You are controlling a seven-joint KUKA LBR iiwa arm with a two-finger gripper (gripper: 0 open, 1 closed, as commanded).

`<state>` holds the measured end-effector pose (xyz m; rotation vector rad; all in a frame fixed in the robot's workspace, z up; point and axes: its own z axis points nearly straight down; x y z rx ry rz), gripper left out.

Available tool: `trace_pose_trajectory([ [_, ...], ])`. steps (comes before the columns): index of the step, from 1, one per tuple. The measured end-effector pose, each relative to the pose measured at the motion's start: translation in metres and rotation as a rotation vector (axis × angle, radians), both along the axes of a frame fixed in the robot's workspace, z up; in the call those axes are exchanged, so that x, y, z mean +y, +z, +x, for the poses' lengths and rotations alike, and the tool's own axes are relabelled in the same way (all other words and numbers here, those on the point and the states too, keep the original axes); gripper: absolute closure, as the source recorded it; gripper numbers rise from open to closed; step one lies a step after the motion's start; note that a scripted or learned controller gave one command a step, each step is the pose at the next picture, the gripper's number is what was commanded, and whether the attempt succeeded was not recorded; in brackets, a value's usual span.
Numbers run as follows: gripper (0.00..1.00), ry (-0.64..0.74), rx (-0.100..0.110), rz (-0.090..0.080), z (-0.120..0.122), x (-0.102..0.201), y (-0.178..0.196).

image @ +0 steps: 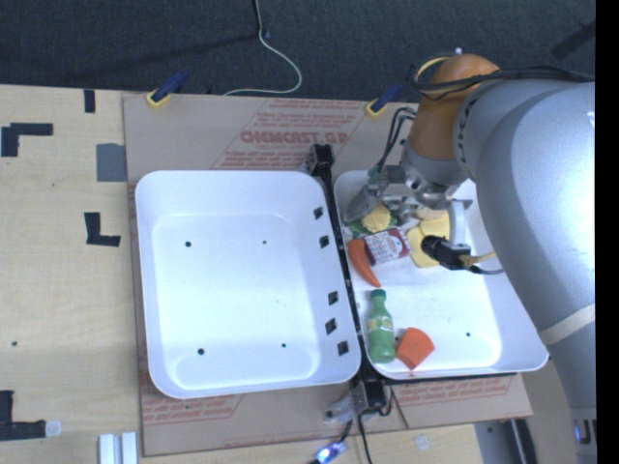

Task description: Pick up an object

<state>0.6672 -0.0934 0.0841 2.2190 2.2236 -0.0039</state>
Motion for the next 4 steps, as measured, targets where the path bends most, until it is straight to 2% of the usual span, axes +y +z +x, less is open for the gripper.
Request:
trace_pose_trajectory([
  [3,0.0,0.0,0.0,0.0,0.001,0.0,0.0],
  [4,0.0,0.0,0.001,-0.001,-0.012,0.0,0.0],
])
